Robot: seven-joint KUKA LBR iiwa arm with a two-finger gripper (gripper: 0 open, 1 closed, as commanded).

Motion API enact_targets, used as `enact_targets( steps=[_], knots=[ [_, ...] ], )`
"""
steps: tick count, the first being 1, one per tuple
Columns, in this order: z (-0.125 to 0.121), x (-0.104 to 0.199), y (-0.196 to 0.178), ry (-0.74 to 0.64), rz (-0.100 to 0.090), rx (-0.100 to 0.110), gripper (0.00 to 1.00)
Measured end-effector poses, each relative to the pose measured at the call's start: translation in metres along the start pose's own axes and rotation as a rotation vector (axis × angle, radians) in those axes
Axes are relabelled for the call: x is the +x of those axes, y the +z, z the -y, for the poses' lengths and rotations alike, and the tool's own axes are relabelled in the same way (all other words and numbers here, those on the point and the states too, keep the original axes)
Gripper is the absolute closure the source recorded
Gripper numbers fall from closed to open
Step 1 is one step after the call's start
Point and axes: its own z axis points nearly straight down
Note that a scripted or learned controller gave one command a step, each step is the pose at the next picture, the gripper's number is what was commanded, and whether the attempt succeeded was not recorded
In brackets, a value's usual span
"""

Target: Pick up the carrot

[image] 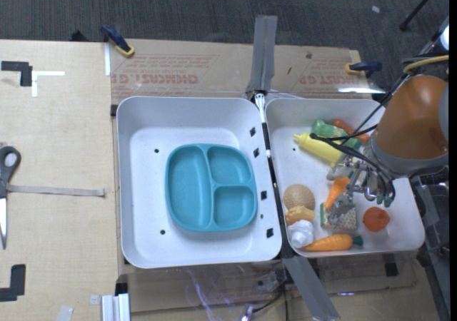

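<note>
Two shallow white plastic bins sit side by side on the bench. The left bin (136, 170) holds a teal plastic plate with three compartments (211, 187), lying flat near its middle. The right bin (285, 134) is crowded with toy food: a yellow squeeze bottle (314, 145) lies tilted near the upper middle, a green item (327, 128) sits just above it toward the far wall, and a small orange-red piece (343, 125) lies beside that. Toward the near left of this bin are a tan rounded bread-like piece (298, 195), a small yellow-orange lump (300, 214) just below it, and a white rounded piece (300, 232) below that. A long orange carrot with a green stub end (330, 242) lies flat along the near wall, next to the white piece. A second, smaller orange carrot with a green end (334, 192) stands tilted at the middle of the bin, just above a speckled grey-and-tan block (346, 218). A round red-orange tomato-like ball (376, 219) rests to the right of the block. The grey arm with its orange band (418, 123) reaches over the right bin, and its metal two-finger gripper (350, 195) hangs right at the smaller carrot and the speckled block; how far it is spread cannot be told, nor whether it grips anything.
</note>
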Motion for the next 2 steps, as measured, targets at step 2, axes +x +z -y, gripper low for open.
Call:
enact_targets(
  steps=[2],
  knots=[
    [-0.002,-0.005,-0.021,-0.006,0.011,0.001,1.00]
  ],
)
